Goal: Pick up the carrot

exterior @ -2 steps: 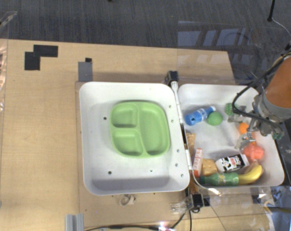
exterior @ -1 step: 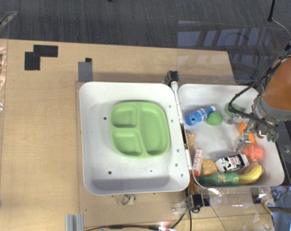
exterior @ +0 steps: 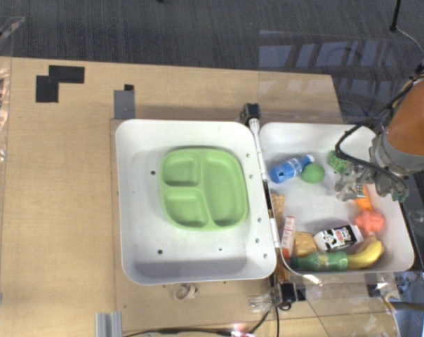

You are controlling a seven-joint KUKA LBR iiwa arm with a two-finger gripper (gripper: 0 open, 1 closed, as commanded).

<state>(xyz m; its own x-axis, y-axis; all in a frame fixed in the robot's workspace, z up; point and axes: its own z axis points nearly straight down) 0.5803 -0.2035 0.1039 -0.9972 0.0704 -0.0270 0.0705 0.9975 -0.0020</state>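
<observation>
Over in the right bin, the gripper hangs low just beside the orange carrot, near the bin's right wall; whether it is spread or closed cannot be told.

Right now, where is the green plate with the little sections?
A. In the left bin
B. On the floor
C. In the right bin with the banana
A: the green plate lies in the middle of the left bin, while the banana sits in the right bin with the other toys.
</observation>
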